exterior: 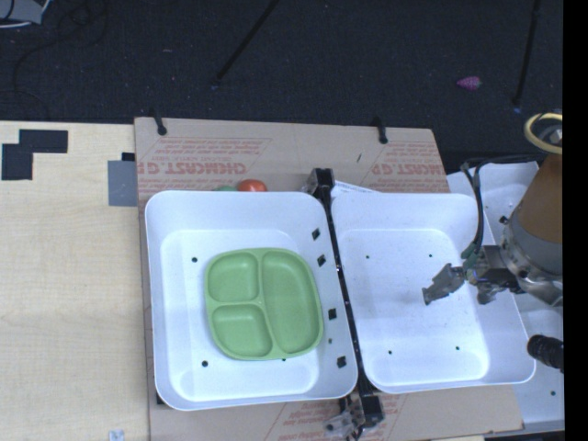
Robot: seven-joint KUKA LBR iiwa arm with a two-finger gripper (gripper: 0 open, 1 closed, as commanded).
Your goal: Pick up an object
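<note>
the green divided tray [264, 303] lies flat in the left bin [175, 246], left of frame centre, well apart across the divider from the gripper [441, 288], whose jaws seemingly grip nothing, spread unclear.

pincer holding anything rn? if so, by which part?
Nothing held. The pincer hangs over the right bin with nothing between its fingers. The green divided plate lies untouched in the left bin.

A divided plate [264, 303] lies in the left bin [175, 356] (end effector [441, 286] over the right bin [404, 375]).
</note>
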